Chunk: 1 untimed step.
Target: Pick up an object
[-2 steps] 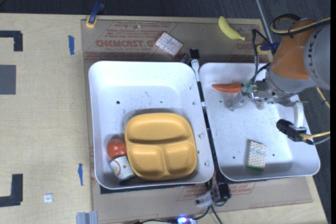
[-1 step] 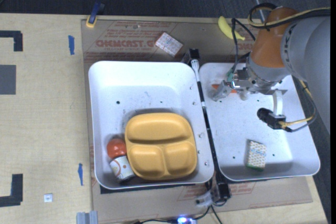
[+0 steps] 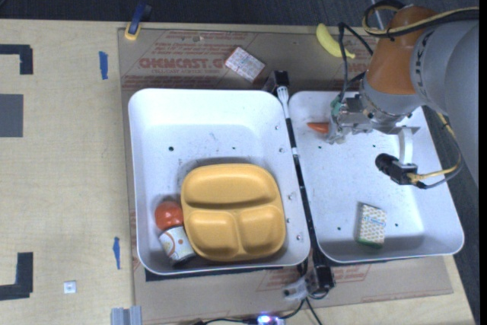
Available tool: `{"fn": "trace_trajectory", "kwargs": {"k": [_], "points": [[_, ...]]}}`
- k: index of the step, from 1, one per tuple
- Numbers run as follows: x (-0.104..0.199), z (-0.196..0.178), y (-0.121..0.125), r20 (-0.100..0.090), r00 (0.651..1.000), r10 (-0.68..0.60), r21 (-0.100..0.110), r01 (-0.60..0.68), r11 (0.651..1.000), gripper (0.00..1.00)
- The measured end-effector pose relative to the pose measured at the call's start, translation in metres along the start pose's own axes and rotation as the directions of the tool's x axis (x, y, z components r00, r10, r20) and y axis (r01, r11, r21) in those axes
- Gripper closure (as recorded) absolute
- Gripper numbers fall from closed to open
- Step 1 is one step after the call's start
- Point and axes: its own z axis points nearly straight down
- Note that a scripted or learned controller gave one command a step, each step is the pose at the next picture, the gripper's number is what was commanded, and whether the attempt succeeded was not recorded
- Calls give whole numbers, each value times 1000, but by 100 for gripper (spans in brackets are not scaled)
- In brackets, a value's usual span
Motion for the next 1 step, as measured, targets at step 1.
{"fn": "trace_trajectory", "kwargs": {"k": [1], "points": [[-62,-57,9,0,1000,1,4,-1,1000,100]]}}
